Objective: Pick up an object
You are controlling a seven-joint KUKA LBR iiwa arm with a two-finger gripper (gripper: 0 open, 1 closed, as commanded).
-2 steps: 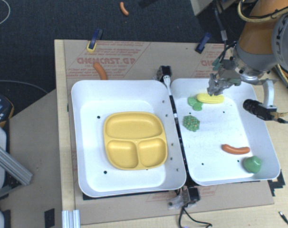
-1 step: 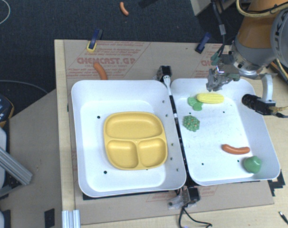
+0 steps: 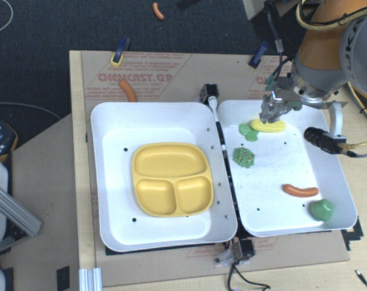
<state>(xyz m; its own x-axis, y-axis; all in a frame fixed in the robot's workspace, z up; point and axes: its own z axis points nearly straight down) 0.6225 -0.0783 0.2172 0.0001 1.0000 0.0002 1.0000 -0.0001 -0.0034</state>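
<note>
My gripper (image 3: 271, 113) hangs over the far end of the right bin (image 3: 335, 168), directly above a yellow toy (image 3: 269, 126) and touching or nearly touching its top. A small green leafy piece (image 3: 249, 132) lies against the yellow toy's left end. A green broccoli toy (image 3: 244, 157) sits nearer the bin's left wall. An orange sausage (image 3: 300, 191) and a round green toy (image 3: 321, 210) lie at the near right of that bin.
The left bin (image 3: 105, 162) holds a yellow divided plate (image 3: 171, 179). A black fitting (image 3: 321, 139) juts over the right bin's right edge. A second orange sausage (image 3: 128, 90) lies on the cardboard behind the left bin. Clamps (image 3: 118, 52) grip the board's far edge.
</note>
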